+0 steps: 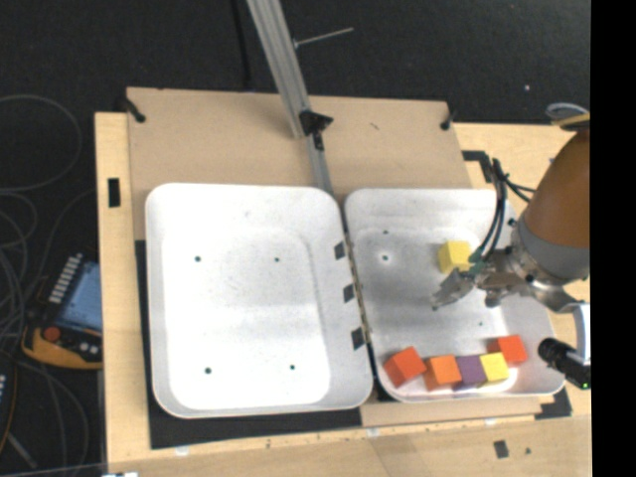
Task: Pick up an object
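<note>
Hovering beside a tilted yellow cube (455, 256), the hand (449, 292) looks open, gripping nothing.

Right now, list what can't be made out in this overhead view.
- End effector: dark, small and blurred over the right bin; open or shut cannot be told.
- Yellow block: beside the end effector; touching or apart cannot be told.
- Purple block: mostly hidden between the orange block and the yellow block by the rim.
- Arm: cut off by the right edge.

End effector (455, 288) beside yellow block (455, 256)
</note>
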You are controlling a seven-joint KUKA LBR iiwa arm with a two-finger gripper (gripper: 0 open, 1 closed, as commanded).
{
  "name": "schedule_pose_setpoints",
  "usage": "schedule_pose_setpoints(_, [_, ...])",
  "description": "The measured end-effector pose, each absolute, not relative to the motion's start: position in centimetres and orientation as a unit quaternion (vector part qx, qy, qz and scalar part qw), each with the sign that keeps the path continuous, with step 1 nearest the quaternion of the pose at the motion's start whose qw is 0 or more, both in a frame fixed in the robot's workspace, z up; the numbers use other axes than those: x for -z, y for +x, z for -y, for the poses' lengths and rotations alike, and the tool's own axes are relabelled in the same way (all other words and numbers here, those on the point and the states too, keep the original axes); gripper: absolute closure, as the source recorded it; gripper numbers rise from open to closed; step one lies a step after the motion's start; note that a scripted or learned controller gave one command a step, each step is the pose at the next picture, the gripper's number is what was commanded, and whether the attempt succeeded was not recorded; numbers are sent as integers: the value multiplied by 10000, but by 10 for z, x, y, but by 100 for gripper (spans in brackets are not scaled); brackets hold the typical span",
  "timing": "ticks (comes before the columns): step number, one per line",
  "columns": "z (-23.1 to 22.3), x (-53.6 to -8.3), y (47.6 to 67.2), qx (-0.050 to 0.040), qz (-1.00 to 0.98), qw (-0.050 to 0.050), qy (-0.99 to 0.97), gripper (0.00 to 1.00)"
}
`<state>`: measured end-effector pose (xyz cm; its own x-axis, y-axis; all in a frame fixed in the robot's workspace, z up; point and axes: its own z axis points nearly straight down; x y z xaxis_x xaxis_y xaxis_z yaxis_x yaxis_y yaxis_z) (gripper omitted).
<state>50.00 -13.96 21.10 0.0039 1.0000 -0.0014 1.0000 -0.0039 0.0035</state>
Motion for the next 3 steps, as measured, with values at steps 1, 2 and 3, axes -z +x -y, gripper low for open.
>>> schedule_pose_setpoints(1, [199,-95,568,-1,-7065,24,7077,0])
schedule_pose_setpoints(2, [197,-98,567,-2,-7067,17,7075,0])
schedule_pose_setpoints(3, [167,-201,598,-28,-7091,47,7051,0])
